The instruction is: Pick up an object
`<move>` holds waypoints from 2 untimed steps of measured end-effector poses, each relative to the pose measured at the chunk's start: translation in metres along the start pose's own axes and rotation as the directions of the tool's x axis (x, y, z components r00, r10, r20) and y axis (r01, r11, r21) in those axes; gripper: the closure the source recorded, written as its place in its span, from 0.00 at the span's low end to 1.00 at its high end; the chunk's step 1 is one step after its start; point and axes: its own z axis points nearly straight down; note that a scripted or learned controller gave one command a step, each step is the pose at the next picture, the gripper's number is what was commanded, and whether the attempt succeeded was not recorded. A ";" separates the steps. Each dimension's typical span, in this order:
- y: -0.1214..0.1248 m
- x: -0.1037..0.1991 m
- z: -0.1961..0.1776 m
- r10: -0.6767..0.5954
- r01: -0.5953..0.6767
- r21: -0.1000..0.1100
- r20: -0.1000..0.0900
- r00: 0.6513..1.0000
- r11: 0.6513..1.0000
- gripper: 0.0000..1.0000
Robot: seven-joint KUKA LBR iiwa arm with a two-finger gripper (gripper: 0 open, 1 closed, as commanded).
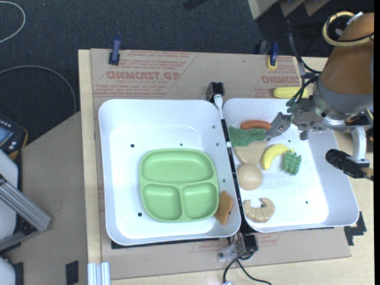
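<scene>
At the right of the frame, the tool (284,125) is seen above the right bin (332,209), beside a banana (272,155); a green tray (178,184) is held in the left bin (119,159).

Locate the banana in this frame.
The banana lies in the right bin, near its middle, between the green broccoli piece and the round tan bun.

It looked like a robotics lab. A board (178,76) was clamped with blue clips (115,49) to the desk (53,159), cables (35,70) trailed over dark carpet (148,10), and aluminium framing (24,206) stood nearby.
</scene>
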 end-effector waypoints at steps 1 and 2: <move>-0.044 0.098 -0.034 -0.010 0.010 0.000 -0.004 1.000 1.000 0.00; -0.043 0.092 -0.043 0.000 0.000 -0.002 0.000 1.000 1.000 1.00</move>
